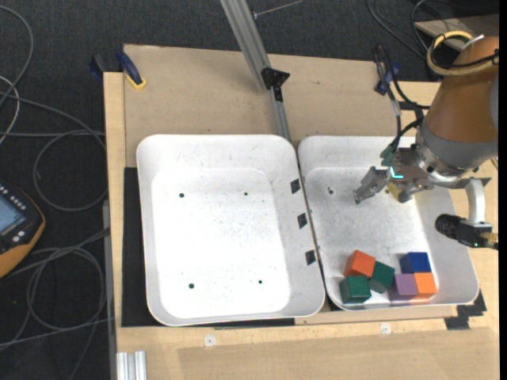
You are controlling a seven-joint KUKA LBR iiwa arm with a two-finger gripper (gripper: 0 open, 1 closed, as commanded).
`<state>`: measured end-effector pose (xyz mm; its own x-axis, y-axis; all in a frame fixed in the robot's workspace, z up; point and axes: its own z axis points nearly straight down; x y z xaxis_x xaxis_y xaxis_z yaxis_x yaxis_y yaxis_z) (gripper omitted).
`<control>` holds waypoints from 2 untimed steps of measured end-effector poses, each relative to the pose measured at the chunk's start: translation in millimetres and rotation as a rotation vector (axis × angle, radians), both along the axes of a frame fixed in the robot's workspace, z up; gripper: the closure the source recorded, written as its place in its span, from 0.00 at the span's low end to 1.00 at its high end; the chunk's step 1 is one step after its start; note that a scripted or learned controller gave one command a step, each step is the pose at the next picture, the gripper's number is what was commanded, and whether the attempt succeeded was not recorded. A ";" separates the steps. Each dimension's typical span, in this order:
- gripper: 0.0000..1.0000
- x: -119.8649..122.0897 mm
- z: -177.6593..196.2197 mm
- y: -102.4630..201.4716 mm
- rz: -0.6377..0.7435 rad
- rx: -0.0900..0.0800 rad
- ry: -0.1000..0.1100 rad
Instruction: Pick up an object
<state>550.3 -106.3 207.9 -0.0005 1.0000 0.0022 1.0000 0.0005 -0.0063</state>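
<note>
Camera view, end effector [386, 187] over right bin [342, 220], blocks [388, 276] near.

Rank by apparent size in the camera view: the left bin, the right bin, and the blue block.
1. Left bin, largest.
2. Right bin, narrower as it looks here, though the arm covers part of it, so the gap is unsure.
3. Blue block, by far the smallest.
</note>
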 end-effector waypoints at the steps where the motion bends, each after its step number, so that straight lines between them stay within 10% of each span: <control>1: 0.00 1.1 2.3 -0.2 0.000 -0.001 -0.006; 2: 0.00 4.2 -59.8 -2.7 -0.001 -0.001 0.001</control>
<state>554.5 -109.1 148.1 0.0002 1.0000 0.0017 1.0000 -0.0002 -0.0076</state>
